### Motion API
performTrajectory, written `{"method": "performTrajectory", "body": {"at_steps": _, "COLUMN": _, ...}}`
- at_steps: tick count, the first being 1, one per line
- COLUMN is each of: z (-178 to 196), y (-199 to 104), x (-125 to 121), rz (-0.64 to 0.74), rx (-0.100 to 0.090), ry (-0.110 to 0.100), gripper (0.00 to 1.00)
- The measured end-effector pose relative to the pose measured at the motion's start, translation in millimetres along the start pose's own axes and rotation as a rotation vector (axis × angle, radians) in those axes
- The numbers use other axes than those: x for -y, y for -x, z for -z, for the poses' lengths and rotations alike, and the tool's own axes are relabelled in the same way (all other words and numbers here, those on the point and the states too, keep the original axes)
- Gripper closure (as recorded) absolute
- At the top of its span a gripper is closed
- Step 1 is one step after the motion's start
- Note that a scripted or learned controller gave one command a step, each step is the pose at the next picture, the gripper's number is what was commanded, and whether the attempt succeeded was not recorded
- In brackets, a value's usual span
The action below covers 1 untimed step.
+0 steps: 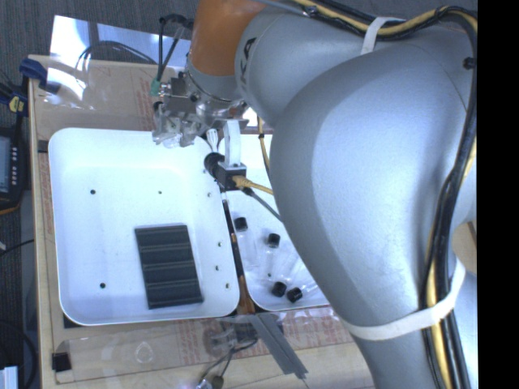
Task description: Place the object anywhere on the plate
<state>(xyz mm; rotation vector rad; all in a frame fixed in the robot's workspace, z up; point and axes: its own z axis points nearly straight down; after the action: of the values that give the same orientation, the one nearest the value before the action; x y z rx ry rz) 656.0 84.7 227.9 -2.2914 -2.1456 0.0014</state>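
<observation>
Camera view, gripper (174, 124) blurred, grip unclear, arm (357, 160) hiding right bin (263, 298)

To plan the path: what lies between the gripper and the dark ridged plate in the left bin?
In the camera view, just bare white bin floor separates gripper from plate.

A pale wooden bench (122, 348) fills the lower and left parts of the frame, its surface light tan with faint reddish markings. Beyond its upper edge lies dark grey carpet (105, 2). A shiny metal sheet (81, 39) sits at the upper left, catching bright light. Black cables (105, 53) trail across it. Dark equipment (10, 164) stands at the far left edge.
</observation>
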Motion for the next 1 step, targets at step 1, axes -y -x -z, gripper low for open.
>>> {"method": "performTrajectory", "body": {"at_steps": 1, "z": -38.1, "y": -3.2, "x": 60.1, "rz": 0.22, "rx": 0.0, "ry": -0.006, "gripper": 1.0}}
